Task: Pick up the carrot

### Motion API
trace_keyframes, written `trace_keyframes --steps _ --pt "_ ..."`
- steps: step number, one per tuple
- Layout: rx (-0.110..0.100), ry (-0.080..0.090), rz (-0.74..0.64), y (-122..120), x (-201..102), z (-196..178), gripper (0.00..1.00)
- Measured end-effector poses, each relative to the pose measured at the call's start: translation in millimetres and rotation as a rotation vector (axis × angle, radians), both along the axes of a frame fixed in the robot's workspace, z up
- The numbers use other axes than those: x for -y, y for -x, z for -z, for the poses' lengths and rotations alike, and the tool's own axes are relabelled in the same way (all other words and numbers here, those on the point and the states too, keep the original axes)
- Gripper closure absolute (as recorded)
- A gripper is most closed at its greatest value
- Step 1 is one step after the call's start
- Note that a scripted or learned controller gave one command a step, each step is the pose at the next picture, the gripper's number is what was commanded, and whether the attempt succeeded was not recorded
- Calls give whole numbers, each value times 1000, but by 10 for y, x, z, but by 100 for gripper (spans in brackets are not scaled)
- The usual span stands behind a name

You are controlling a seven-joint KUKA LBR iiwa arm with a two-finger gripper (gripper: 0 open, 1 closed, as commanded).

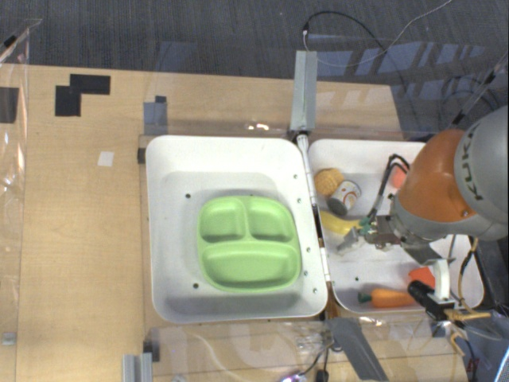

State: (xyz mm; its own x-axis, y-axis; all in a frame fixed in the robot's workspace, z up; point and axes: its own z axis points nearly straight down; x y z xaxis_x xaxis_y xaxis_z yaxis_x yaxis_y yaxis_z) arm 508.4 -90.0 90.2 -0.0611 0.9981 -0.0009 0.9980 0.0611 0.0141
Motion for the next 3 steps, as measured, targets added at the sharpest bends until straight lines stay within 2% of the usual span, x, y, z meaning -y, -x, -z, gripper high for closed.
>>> trace_keyframes --steps 1,2,3 --pt "9 7 -262 146 -43 -8 0" --pt "-7 5 -318 -315 976 -699 0" --pt "-2 12 -682 -1634 1137 -1197 0"
